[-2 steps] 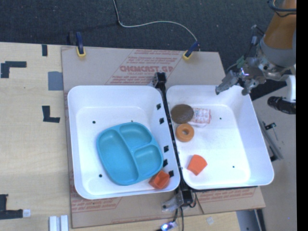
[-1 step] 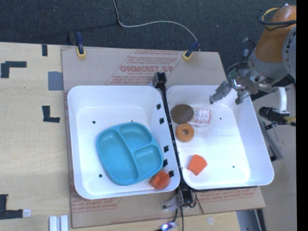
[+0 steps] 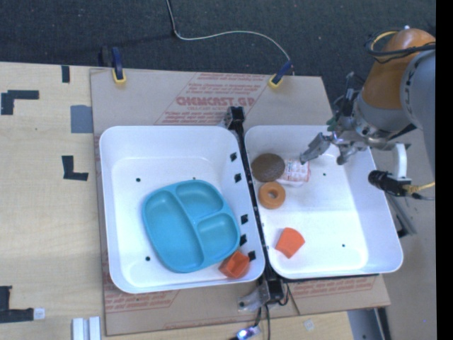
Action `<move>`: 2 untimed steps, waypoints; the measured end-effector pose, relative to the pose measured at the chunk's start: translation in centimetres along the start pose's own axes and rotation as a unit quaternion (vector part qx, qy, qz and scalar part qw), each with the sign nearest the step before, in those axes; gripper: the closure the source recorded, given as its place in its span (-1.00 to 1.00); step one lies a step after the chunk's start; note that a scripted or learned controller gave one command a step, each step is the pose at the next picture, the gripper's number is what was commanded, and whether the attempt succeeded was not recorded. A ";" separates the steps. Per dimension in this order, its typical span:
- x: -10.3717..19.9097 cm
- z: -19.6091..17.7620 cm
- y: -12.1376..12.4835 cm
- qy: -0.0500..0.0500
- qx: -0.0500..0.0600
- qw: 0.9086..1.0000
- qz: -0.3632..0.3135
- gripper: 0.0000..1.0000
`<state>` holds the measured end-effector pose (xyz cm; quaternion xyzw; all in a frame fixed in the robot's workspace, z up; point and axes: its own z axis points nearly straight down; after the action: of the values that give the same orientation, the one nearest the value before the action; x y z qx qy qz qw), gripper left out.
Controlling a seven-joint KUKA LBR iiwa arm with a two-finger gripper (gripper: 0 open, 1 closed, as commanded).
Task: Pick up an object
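The right bin [image 3: 368, 253] holds a brown round disc [image 3: 268, 166], a tan ring [image 3: 272, 195], a small white and red packet [image 3: 297, 173] and an orange block [image 3: 289, 241]. My gripper [image 3: 327, 154] hovers over the bin's upper part, just right of the packet. Its two fingers are spread open with nothing between them; the left fingertip [image 3: 310, 153] is close to the packet. In the left bin [image 3: 120, 190] lie a blue divided plate [image 3: 191, 223] and an orange piece [image 3: 236, 264] at the bottom right corner.
A black divider [image 3: 244, 183] runs between the two bins. Both bins sit on a cardboard sheet [image 3: 205, 98] held by clamps at the back. A cable [image 3: 233, 35] lies on the dark floor behind.
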<state>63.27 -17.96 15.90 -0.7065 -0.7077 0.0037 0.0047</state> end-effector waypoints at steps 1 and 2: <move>-0.5 5.8 -0.8 0.002 -0.001 1.000 0.000 -1.00; -0.3 4.8 -0.6 0.002 -0.001 1.000 -0.002 1.00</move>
<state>62.64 -18.27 11.13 -0.7050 -0.7092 0.0014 0.0049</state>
